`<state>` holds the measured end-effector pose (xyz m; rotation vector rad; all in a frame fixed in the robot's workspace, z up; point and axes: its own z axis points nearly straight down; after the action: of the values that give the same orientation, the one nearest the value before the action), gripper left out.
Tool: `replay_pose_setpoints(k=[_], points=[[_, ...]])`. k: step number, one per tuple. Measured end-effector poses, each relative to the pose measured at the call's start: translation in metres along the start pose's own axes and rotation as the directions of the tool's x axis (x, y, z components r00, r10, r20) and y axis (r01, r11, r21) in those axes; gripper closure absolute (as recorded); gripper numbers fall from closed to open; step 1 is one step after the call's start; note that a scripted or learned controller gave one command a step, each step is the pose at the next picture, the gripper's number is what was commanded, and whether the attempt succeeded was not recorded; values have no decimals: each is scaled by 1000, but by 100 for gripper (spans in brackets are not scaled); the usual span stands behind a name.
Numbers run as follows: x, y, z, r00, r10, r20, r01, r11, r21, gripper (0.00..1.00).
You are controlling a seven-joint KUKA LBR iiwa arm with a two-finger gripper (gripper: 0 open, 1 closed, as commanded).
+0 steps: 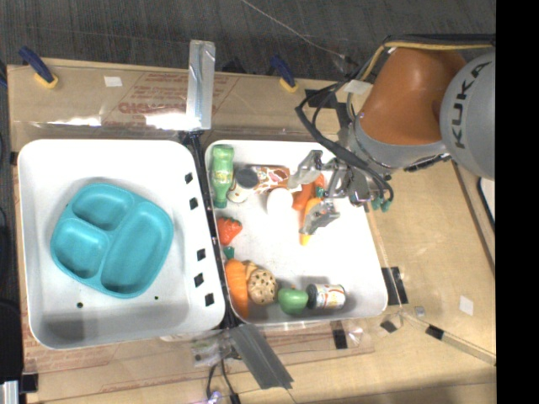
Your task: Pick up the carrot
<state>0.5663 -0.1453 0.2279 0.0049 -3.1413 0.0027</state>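
Note:
The carrot (302,204) is orange with a pale yellowish tip pointing toward the front of the right bin (362,251). It lies in the upper middle of that bin. My gripper (313,195) reaches in from the right. One finger stands above the carrot and the other (323,217) below it, and the orange body shows between them. The jaws look shut on the carrot. I cannot tell whether it is off the bin floor.
A green bottle (221,173), a small jar (246,179), a red-and-white packet (271,175) and a white round item (277,200) crowd the carrot's left. A strawberry (229,230), cookie (262,286), green fruit (292,300) and can (328,295) line the front. A teal divided plate (111,238) sits in the left bin.

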Motion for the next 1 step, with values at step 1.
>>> replay_pose_setpoints(k=[1], points=[[-1,-26,104,1000,-10,-8,10,1000,-4,0]])
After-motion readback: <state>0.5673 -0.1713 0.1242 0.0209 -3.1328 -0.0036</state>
